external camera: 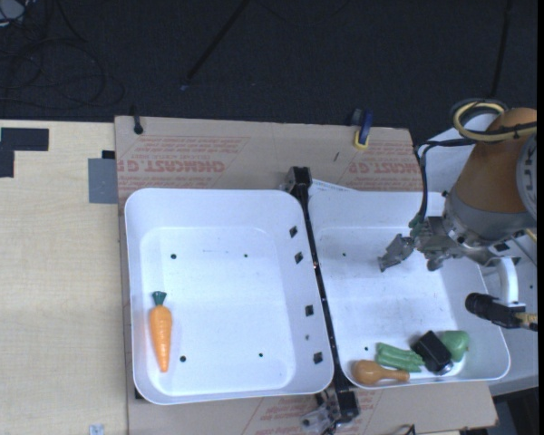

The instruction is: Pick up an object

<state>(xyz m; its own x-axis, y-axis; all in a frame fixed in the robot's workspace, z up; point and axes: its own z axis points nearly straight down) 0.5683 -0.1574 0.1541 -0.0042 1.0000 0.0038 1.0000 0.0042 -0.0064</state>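
Note:
My gripper (pixel 412 256) hangs over the middle of the right bin (pixel 363 243), its fingers spread open with nothing between them. Several small things lie along that bin's near edge, well below the gripper: a tan pear-shaped piece (pixel 379 372), a green pod-like piece (pixel 399 357), a black block (pixel 432 351) and a green rounded piece (pixel 454 341). An orange carrot (pixel 160 332) with a green top lies alone near the front left corner of the left bin (pixel 208 211).
The two bins meet at a black-clipped divider (pixel 310 279). They rest on brown cardboard (pixel 227 157). A blue and yellow clamp (pixel 362 130) grips the cardboard's far edge. A pale wooden bench (pixel 45 288) stretches to the left.

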